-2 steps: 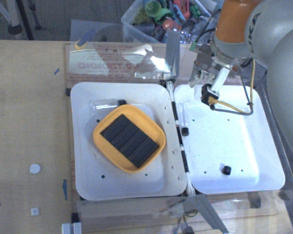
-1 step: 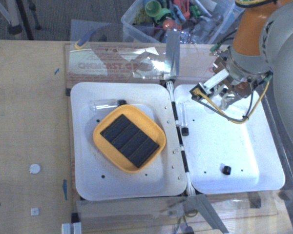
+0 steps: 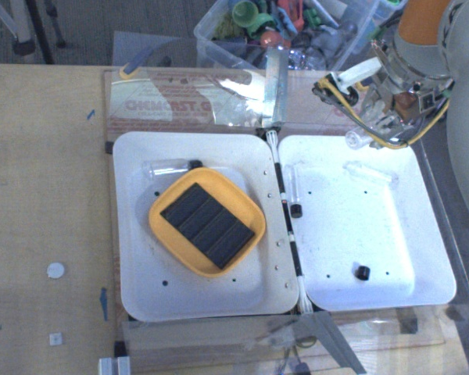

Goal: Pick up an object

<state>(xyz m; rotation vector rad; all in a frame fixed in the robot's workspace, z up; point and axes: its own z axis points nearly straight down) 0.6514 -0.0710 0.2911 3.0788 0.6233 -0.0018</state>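
Note:
A yellow-orange square object (image 3: pixel 207 221) with a dark ribbed top lies tilted in the left white bin (image 3: pixel 133 287). A clear plastic piece (image 3: pixel 168 166) lies just behind it. The right white bin (image 3: pixel 430 280) holds a small black item (image 3: pixel 363 272), and a second small dark piece (image 3: pixel 295 208) sits at its left wall. My gripper (image 3: pixel 383 119) hangs above the far edge of the right bin, wrapped in yellow and white cables. Its fingertips are lost in the clutter of cables.
A clear tub of colourful toys (image 3: pixel 297 14) stands behind the bins. A plastic-covered cardboard sheet (image 3: pixel 187 100) lies behind the left bin. The wooden bench (image 3: pixel 39 209) stretches to the left, bearing a small white disc (image 3: pixel 55 270).

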